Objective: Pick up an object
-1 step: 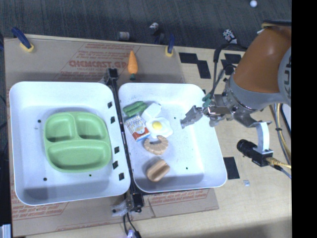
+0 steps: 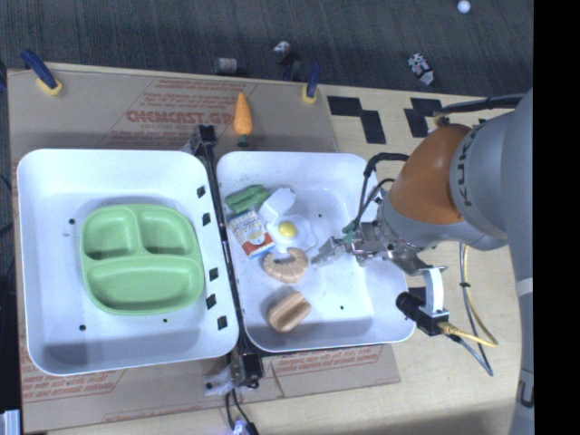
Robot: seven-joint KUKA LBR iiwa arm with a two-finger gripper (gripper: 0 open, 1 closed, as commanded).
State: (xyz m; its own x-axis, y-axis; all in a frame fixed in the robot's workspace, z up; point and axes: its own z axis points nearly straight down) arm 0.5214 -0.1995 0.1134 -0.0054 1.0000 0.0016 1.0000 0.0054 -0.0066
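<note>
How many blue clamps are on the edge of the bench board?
2 that I can see. One blue clamp grips the board's far left corner; the other clamp sits on the far edge behind the right bin. More may be hidden.

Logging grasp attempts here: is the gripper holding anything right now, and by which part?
Nothing is held. The gripper hangs low in the right bin beside the croissant, with nothing between its fingers.

Dark carpet [image 2: 136, 16] (small scattered bits), cardboard-covered bench [image 2: 172, 107]
</note>
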